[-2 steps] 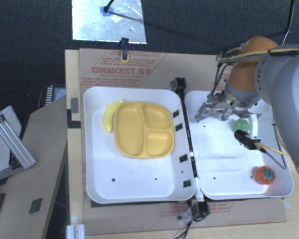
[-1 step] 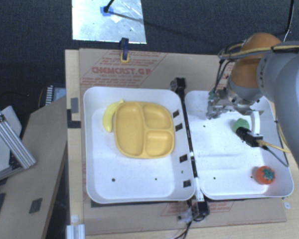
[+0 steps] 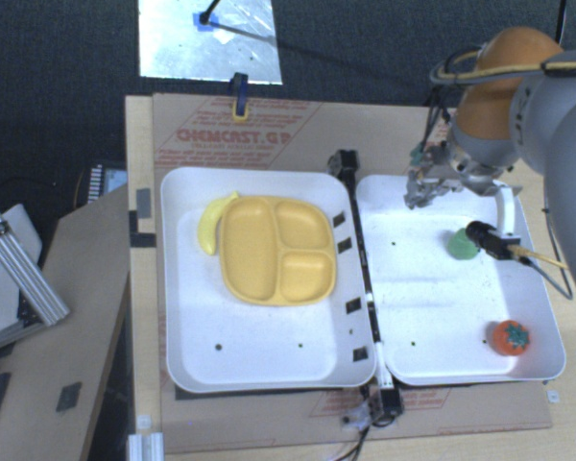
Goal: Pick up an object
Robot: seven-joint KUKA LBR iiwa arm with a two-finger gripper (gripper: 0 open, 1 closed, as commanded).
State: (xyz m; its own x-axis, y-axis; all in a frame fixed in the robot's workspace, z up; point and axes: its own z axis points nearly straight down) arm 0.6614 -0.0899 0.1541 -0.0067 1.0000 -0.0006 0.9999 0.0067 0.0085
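mostly plastic stuff on a cardboard base

Glossy yellow plastic divided tray (image 3: 274,250) sits in the smooth white plastic left bin (image 3: 187,344); matt brown printed cardboard sheet (image 3: 269,128) underneath, crinkly shiny foil square (image 3: 209,27) far back.

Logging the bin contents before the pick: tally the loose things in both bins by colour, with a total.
Yellow: 2, the divided plate and the banana beside it, both in the left bin.
Green: 1, the small green object in the right bin.
Orange: 1, the orange object, near the right bin's front corner.
Total: 4
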